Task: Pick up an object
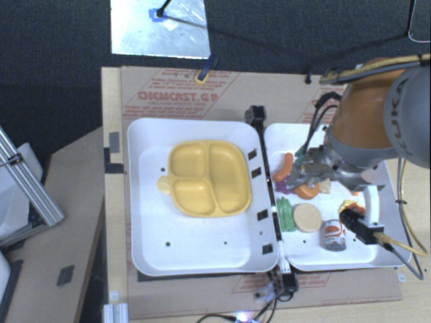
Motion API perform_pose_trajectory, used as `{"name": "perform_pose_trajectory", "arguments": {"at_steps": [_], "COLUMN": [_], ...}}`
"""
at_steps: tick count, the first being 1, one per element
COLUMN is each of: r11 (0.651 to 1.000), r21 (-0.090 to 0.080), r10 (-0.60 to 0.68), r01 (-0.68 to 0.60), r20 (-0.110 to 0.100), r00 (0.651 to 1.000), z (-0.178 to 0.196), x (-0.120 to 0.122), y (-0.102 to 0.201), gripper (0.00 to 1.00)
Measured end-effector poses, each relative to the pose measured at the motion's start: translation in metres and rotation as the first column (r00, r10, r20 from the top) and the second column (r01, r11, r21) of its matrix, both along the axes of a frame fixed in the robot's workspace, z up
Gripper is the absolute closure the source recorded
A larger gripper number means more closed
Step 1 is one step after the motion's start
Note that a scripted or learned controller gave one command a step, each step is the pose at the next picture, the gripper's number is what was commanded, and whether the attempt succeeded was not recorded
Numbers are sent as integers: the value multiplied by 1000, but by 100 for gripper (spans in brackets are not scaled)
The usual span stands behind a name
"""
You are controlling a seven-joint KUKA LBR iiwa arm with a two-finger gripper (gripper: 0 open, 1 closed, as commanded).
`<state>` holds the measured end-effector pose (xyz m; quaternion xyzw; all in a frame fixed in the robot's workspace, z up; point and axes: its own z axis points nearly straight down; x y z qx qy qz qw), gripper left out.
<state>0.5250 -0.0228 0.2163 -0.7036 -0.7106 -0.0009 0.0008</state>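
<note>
The arm reaches in from the right of the frame and its gripper [304, 173] sits low over the right bin [296, 136], in the middle of a tight cluster of small things; whether the fingers are apart or together cannot be told, since the wrist hides them. The likeliest targets lie right under it: an orange piece [308, 191], a red-orange piece [285, 166] at its left, and something purple [283, 186] between them. Just below are a green piece [286, 216], a tan disc [308, 217] and a small can [334, 235]. Crowding is the main risk: closing here could catch two pieces at once, or pinch only an edge so the piece slips out on the lift. A push against the divider [268, 180] could wedge something there. The yellow tray [205, 178] in the left bin [145, 247] lies well apart from all this.
</note>
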Motion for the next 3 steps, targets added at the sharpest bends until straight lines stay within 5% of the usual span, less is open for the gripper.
{"name": "perform_pose_trajectory", "arguments": {"at_steps": [1,3], "r11": [1000,1000], "r21": [-1,-2], "r10": [-1,-4], "r01": [1,4], "r20": [2,3], "r00": [1000,1000], "z": [15,14], "x": [10,3], "y": [42,42], "gripper": [100,100]}}
